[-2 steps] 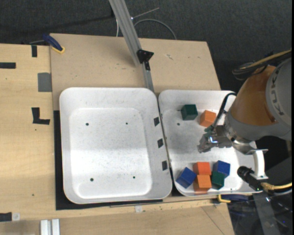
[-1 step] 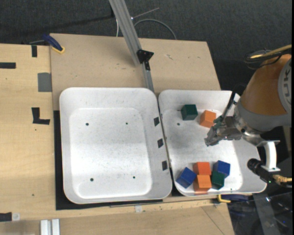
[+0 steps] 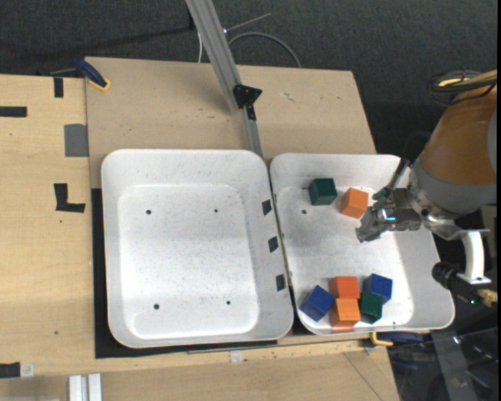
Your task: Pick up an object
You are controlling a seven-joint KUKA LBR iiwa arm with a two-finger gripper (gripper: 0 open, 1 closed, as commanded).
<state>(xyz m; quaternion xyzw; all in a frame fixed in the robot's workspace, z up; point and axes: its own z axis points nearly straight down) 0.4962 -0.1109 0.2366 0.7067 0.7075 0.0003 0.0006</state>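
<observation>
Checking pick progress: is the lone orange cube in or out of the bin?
In: the orange cube rests on the right bin's floor.

A: Even, soft light from overhead; the left bin looks bright, nearly washed out at its centre.

B: Shadows?

A: Faint ones under the blocks at five o'clock. The arm at three o'clock looks slightly blurred, possibly from motion. Overall grainy, low resolution.

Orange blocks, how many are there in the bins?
3. One orange block sits near the top of the right bin, beside the gripper. Two more, and, sit in the bottom pile. Others may hide under the arm.
</observation>
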